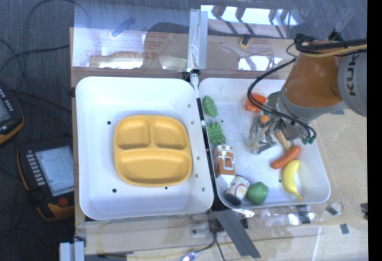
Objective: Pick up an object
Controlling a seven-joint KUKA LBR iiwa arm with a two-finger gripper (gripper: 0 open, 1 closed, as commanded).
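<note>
There are two white bins side by side. The left bin point(95, 104) holds one yellow plate point(153, 149) with three compartments. The right bin point(316, 191) holds the small objects: two green leafy pieces point(209, 106) along its left wall, one orange and white carton point(224, 160), one small can point(237, 188) lying on its side, one green lime point(258, 193), one yellow banana point(290, 178), one orange carrot point(285, 157) just beside the banana, and one small orange-red piece point(255, 102) near the top.

On the grey arm, part of a name, "KU", can be read at the right edge. The print on the carton and on the can is too small to read.

The gripper point(267, 134) is low in the middle of the right bin, under the orange band of the arm. Its metal fingers point(260, 140) point down and to the left, close to the carrot. I cannot tell whether the jaws are open or closed, and nothing is seen between them.
</note>
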